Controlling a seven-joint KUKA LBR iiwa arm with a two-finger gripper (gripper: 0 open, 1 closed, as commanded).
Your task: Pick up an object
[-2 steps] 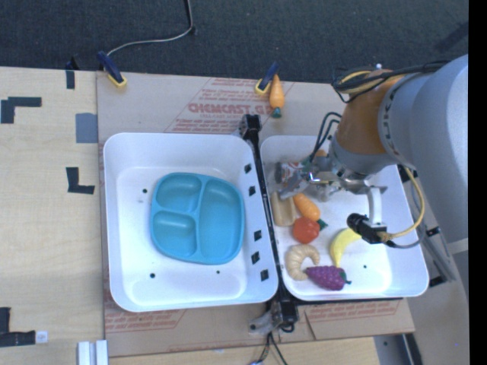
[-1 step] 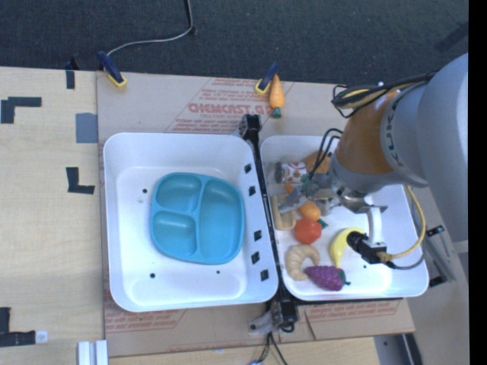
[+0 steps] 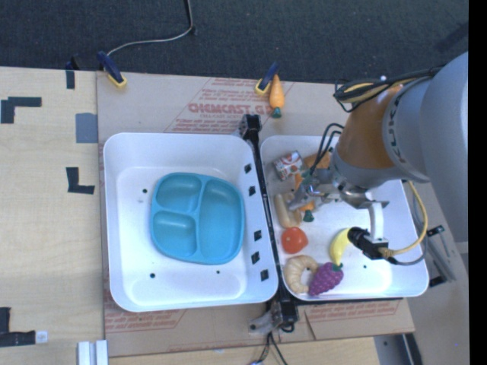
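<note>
"CHEMCAST" on cardboard sheet

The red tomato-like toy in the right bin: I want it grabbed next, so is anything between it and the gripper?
Yes, judging from above. The gripper sits over the tan bread-like toy, which lies directly between it and the red tomato-like toy. The small green piece also lies close by.

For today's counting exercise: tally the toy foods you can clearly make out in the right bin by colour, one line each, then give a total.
Red: 1, tomato
Yellow: 1, banana
Purple: 1, grapes
Tan: 1, pastry
Total: 4. Items under the gripper are too hidden to count.
</note>
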